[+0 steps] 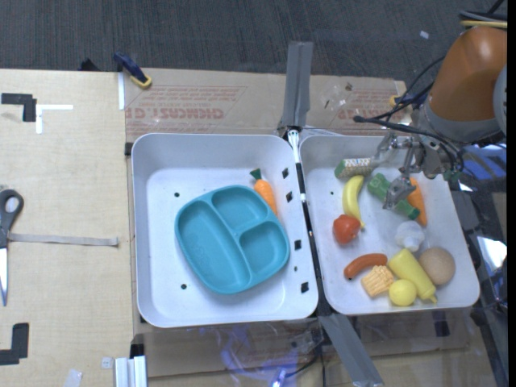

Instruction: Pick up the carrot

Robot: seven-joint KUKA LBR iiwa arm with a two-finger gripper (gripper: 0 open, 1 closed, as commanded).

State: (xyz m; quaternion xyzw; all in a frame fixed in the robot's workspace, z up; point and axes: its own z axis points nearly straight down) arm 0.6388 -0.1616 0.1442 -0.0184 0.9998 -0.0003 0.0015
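Note:
A carrot (264,193) with a green top lies in the left bin (153,240), against the far right edge of the blue divided plate (232,239). A second orange carrot-like piece (417,201) lies in the right bin (322,240) near its far right side. My gripper (399,190) hangs low over the right bin, right beside that orange piece and a green vegetable (379,187). The arm's orange band (476,63) sits above it at the upper right.
The right bin also holds a banana (352,196), a tomato (346,229), a sausage (364,265), a corn piece (377,280), a lemon (402,293), a potato (436,265) and a pale item (409,234). Scissors (6,216) lie on the bench at the left.

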